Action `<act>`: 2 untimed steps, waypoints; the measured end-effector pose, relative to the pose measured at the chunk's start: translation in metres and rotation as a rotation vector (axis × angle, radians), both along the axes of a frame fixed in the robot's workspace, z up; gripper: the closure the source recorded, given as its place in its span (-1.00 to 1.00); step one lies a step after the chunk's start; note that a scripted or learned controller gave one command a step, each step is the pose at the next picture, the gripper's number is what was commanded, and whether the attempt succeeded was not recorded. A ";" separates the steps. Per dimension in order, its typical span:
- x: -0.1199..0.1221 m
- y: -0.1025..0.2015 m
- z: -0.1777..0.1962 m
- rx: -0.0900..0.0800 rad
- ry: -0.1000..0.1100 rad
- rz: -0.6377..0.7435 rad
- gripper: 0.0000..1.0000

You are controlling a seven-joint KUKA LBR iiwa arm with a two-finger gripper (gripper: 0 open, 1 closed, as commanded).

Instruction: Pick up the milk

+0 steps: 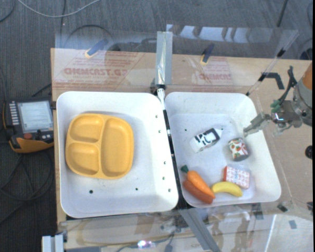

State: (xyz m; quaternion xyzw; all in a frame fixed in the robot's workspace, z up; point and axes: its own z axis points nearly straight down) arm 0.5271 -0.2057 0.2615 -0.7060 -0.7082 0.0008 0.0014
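the milk (pixel 207 138) is seen lying untouched in the middle of the right bin (pixel 262 193), right of frame centre. the gripper (pixel 253 126) is held near that bin's right rim, apart from the carton; whether it is released or clenched cannot be told. the whole pick is judged left to do.

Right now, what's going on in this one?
The arm's gripper sits at the right bin's right edge, above the rim, with nothing between its fingers. The milk, a small white carton with black patches, lies on its side in that bin, untouched and to the left of the gripper. Near it are a round patterned item, a red-and-white packet, a banana and a carrot. The left bin holds a yellow divided plate. The pick has not happened yet.
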 end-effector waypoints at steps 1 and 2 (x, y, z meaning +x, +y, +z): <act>0.055 0.055 -0.083 0.000 0.001 0.029 -1.00; 0.077 0.069 -0.080 0.000 0.000 -0.097 -1.00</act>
